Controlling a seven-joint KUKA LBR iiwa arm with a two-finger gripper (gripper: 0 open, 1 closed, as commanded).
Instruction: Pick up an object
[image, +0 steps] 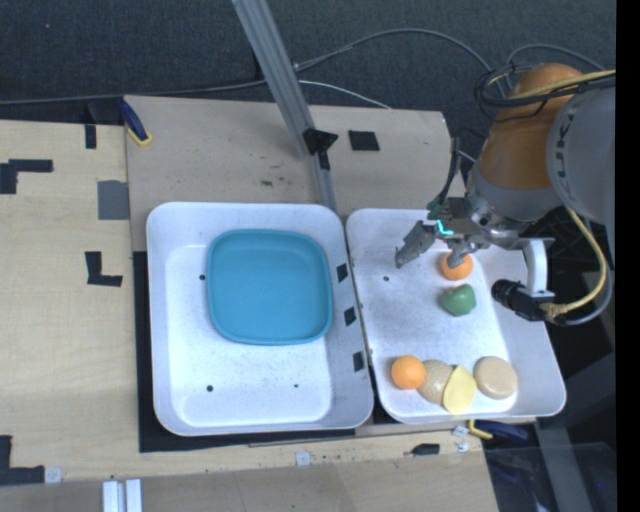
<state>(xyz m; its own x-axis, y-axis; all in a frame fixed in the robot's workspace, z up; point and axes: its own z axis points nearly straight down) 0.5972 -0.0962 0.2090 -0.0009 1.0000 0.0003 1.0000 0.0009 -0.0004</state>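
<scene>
Small orange ball (457, 267) sits at the far end of the right bin (385, 300), touching the gripper (432, 245), whose jaws look spread wide with nothing between them, probably lined up for a grab. Green piece (459, 300) lies just nearer; blue plate (268, 286) fills the left bin (180, 330).

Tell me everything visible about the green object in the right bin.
The green object is small, rounded and matte, with a darker side, perhaps a toy fruit. It lies on the speckled floor of the right bin, just below a small orange object and near the gripper. It appears to touch only the floor.
</scene>
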